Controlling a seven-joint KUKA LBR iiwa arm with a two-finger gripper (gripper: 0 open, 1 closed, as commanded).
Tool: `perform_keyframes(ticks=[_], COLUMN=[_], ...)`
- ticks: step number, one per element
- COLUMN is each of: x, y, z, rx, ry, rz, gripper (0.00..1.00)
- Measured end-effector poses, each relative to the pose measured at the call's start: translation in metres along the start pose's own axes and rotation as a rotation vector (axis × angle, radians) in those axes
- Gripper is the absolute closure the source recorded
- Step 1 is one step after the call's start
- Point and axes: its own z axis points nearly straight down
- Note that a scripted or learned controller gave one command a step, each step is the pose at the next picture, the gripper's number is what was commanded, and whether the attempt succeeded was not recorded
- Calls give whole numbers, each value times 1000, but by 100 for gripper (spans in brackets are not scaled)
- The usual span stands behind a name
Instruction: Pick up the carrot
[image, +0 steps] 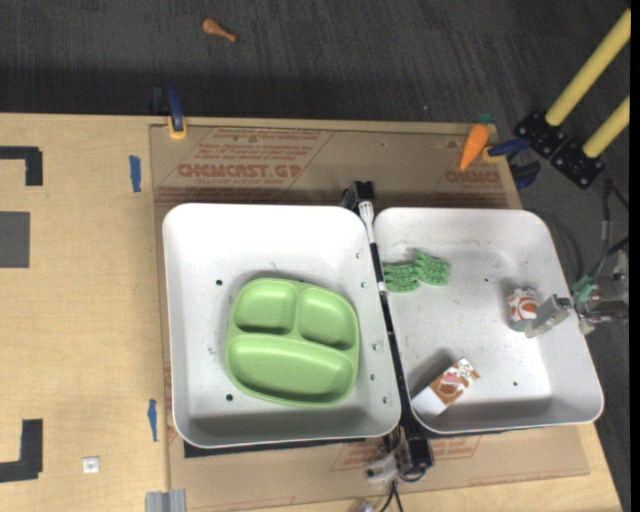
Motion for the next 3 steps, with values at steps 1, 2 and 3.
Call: perform_keyframes(ticks=[1, 2, 3], x=[36, 79, 107], y=[-5, -5, -5], z=[40, 82, 59], rx=[3, 6, 2], ry=[3, 3, 0], rz=[252, 758, 1132], gripper=[0, 0, 0])
